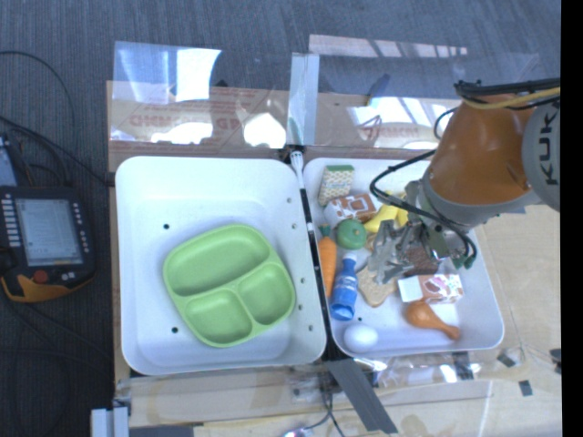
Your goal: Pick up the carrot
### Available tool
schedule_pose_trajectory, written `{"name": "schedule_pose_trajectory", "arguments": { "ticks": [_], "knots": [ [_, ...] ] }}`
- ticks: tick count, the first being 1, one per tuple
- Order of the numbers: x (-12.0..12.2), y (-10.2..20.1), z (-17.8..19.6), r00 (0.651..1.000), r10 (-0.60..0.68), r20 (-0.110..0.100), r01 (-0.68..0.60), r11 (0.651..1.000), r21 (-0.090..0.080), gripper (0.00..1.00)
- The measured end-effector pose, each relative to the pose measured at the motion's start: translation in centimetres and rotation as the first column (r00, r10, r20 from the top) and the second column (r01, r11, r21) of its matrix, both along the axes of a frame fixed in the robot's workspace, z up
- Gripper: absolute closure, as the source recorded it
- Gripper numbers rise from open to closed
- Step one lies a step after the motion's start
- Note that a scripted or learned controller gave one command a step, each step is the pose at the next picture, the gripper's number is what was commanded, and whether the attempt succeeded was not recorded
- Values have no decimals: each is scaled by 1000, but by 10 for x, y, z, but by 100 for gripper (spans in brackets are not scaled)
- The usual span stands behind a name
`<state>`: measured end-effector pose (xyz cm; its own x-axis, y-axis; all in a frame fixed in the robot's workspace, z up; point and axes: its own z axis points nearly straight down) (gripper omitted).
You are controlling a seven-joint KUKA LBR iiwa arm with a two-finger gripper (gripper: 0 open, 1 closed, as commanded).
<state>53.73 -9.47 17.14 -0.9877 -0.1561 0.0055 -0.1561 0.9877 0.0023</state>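
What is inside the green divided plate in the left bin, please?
Nothing visible: all three compartments of the green divided plastic plate look bare. The bin floor beneath it is covered.

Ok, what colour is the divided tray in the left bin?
Light green; the divided tray shows plainly in the camera view, lying in the left bin.

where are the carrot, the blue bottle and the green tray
carrot (327,260), camera view, middle of its body
blue bottle (344,289), camera view, middle of its body
green tray (273,291), camera view, floor of its right compartment
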Motion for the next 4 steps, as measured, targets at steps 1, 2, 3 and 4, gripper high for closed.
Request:
{"name": "schedule_pose_trajectory", "arguments": {
  "ticks": [1, 2, 3, 4],
  "knots": [
    [-27, 35, 13, 994, 107, 6, -107, 994, -1, 100],
    [-27, 34, 12, 994, 107, 6, -107, 994, -1, 0],
    [61, 69, 13, 950, 313, 9, -313, 950, 0, 0],
    [-8, 93, 12, 993, 120, 6, -120, 993, 0, 0]
  ]
}}
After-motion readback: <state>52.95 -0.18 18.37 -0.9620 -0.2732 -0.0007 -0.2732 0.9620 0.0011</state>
